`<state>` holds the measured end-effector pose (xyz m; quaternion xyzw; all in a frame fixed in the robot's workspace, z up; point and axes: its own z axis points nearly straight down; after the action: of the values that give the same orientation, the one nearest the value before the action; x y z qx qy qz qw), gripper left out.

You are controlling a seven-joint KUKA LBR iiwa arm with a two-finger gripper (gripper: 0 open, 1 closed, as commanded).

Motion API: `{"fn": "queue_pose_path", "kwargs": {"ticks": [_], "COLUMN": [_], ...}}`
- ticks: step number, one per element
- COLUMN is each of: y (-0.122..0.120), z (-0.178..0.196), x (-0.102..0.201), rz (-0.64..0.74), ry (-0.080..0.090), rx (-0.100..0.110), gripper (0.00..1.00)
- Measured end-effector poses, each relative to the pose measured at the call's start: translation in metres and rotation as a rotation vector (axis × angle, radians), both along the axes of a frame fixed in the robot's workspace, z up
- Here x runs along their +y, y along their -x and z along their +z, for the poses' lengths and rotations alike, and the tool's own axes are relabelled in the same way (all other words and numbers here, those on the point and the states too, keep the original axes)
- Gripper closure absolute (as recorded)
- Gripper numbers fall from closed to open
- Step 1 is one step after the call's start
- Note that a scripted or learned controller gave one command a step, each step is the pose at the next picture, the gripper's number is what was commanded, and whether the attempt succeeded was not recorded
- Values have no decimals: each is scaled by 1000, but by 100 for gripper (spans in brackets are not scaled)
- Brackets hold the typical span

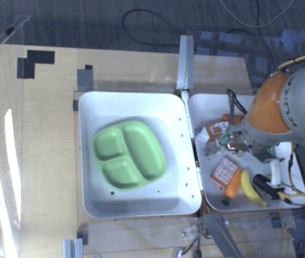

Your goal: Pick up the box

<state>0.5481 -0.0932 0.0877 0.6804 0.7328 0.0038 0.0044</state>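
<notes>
Camera view puts the carrot (232,184) and banana (252,187) nearest me, at the front of the right bin (211,202). The box (225,169), red-and-white patterned, lies flat just behind them, and its near corner seems to touch the carrot. The gripper (233,142) hangs just beyond the box, not over it. I judge I should bring it toward me, centre it on the box and close across the edges away from the carrot, so the carrot is not dragged along. Whether the gripper is spread or closed I cannot tell, because the orange band (265,112) bulks over it. Beside it lies something pale and crinkled (211,149) that I cannot identify. Farther back, an orange-and-white packet (215,129) is partly covered and its print is unreadable.
</notes>
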Motion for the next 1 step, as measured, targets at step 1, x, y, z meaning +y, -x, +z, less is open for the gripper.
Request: {"fn": "queue_pose_path", "kwargs": {"ticks": [1], "y": [43], "z": [0], "x": [-8], "rz": [-34], "ry": [1], "rx": [1], "gripper": [0]}}
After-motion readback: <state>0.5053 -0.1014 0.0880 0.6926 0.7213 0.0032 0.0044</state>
